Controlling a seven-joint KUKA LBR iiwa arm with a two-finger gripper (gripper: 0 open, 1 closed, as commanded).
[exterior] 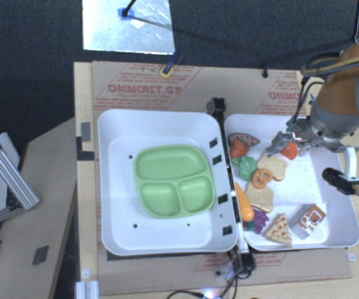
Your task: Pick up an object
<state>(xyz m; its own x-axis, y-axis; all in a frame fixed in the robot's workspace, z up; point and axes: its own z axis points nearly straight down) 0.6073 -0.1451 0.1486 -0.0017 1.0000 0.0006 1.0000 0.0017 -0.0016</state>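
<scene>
you see one green tray (143, 167) in the left bin (114, 136). two toast slices (273, 167) lie in the right bin (348, 229); the pincer (283, 145) pinches a small red-orange piece (290, 150) above them.

Even, bright overhead light (soft shadows), mild glare on white bins (114, 136).

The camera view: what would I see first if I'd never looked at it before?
Probably the big green plate with three sections, sitting alone in the left white bin. Next, the heap of toy food in the right white bin: a pizza slice, a carrot and bread. The arm's claw is over that bin's far end, by a red piece.
</scene>
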